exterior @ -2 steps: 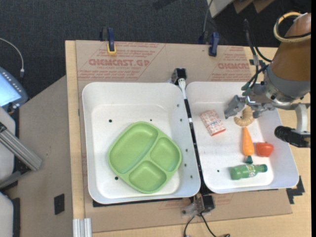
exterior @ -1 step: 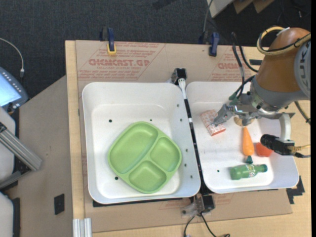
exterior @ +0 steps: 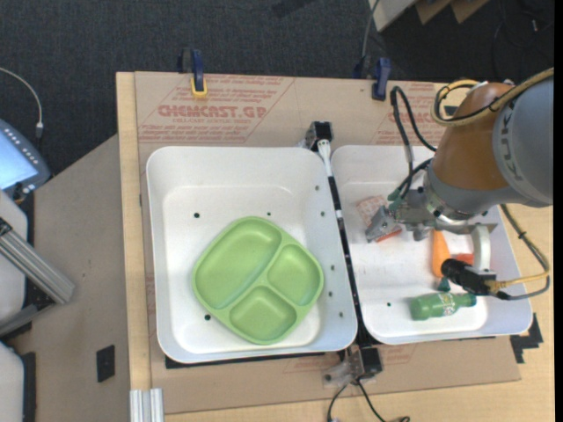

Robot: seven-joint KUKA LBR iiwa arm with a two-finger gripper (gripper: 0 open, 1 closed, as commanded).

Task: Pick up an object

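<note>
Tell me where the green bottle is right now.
The green bottle lies on its side near the front edge of the right bin in the camera view, just below the orange carrot and the arm's wrist.

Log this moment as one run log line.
arm: over right bin | gripper: low near pink item | carrot, green bottle: lying in bin | green tray: left bin

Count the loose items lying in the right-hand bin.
3 visible: a green plastic bottle near the front edge, an orange carrot-shaped toy behind it, and a reddish packet toward the back left, beside the gripper. The arm may hide more.
</note>
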